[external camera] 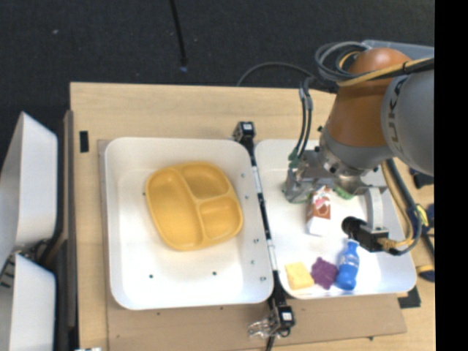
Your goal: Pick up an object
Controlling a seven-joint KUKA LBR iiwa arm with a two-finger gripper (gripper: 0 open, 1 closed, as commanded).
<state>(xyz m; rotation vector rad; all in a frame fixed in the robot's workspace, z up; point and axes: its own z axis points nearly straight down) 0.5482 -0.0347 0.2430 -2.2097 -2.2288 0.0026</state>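
Yellow block [298, 275], purple toy [324, 272], blue bottle [349, 264] below carton [319, 210] under arm [363, 123]

No legible text showing anywhere, small carton [319, 212] in the right bin bearing red and white printing too blurred for reading, grey arm casing [413, 123] showing a partial dark marking at its edge, characters not resolving

A robotics lab is suggested: two white bins [117, 196] are fixed side by side on a plywood surface [146, 97], cables [175, 20] are trailed across dark carpet, and an industrial arm [365, 115] is mounted alongside.
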